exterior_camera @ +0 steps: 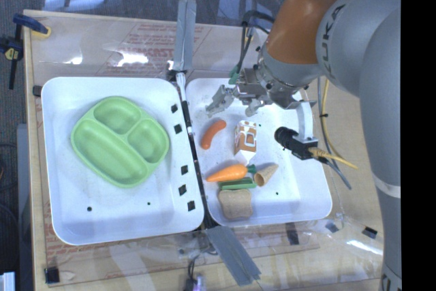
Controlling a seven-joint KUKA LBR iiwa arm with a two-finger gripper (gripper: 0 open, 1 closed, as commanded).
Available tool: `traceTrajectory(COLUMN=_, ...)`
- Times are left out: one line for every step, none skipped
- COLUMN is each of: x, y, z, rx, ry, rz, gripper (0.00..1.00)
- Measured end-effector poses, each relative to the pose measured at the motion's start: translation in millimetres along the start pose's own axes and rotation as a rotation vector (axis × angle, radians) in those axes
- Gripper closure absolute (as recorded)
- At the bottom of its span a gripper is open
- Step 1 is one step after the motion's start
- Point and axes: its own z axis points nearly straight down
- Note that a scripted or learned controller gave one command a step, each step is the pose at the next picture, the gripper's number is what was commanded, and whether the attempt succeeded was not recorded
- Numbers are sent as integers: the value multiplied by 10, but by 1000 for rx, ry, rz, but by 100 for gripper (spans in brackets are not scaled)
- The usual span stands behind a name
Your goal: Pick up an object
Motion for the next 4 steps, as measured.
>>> traceTrajectory(x=-365, y=-329, z=1376, rx=-6, ry=1, rz=79, gripper=0)
traceTrajectory(x=-533, y=-1065, z=1531, rx=-4, ry=2, rz=37, gripper=0)
traceTrajectory(x=-931, y=-715, z=1243, rx=-5, ry=2, rz=56, gripper=0)
traceTrajectory(x=-1111, y=-325, z=1511, rx=-6, ry=1, rz=142, gripper=0)
